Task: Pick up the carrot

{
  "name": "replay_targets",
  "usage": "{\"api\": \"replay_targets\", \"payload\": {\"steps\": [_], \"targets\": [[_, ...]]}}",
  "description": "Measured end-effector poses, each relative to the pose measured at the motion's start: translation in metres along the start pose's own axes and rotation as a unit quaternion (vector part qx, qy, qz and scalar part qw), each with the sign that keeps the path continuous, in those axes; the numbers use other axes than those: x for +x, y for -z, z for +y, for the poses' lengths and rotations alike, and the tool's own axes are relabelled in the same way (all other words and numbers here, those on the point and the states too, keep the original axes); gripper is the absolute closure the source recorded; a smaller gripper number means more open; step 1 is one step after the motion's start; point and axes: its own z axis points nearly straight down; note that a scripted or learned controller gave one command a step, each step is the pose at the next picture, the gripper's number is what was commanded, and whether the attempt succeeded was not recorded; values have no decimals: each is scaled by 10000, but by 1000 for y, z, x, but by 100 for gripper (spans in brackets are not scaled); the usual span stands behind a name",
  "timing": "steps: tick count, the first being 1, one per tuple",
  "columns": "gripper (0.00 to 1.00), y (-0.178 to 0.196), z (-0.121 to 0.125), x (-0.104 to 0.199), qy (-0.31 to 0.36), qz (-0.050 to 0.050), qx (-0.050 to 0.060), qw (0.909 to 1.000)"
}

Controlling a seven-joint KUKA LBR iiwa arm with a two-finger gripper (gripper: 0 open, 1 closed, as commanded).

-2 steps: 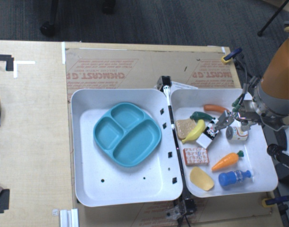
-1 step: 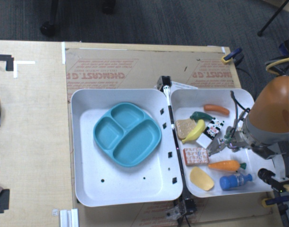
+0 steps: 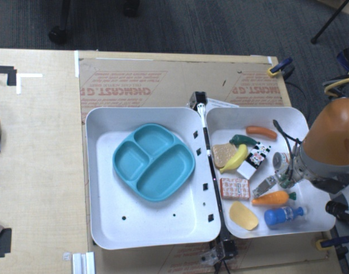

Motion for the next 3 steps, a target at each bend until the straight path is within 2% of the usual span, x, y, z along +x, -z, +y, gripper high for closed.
{"api": "replay_targets", "payload": {"steps": [1, 2, 3], "targets": [[100, 9, 1, -2, -32, -12, -18, 10000], [0, 9, 1, -2, -31, -11, -15, 10000], [0, 1, 7, 11, 2327, -22, -17, 9725]]}}
